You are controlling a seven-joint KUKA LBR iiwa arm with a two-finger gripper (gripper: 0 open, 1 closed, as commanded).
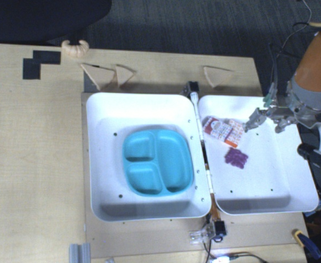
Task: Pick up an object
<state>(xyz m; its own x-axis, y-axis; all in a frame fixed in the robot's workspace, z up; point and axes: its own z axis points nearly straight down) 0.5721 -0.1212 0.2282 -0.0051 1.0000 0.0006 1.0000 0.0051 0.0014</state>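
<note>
A red and white packet (223,130) lies in the right bin (270,196) near its upper left. Just below it sits a small purple object (236,158). My gripper (267,120) hangs over the upper right part of this bin, to the right of the packet. Its two fingers (253,119) are spread apart with nothing between them. A blue divided tray (157,161) rests in the left bin (103,201).
The grey arm with its orange band (315,64) comes in from the right over the right bin's far corner. Cables run along the divider between the bins (201,147). Wooden bench surface spreads to the left.
</note>
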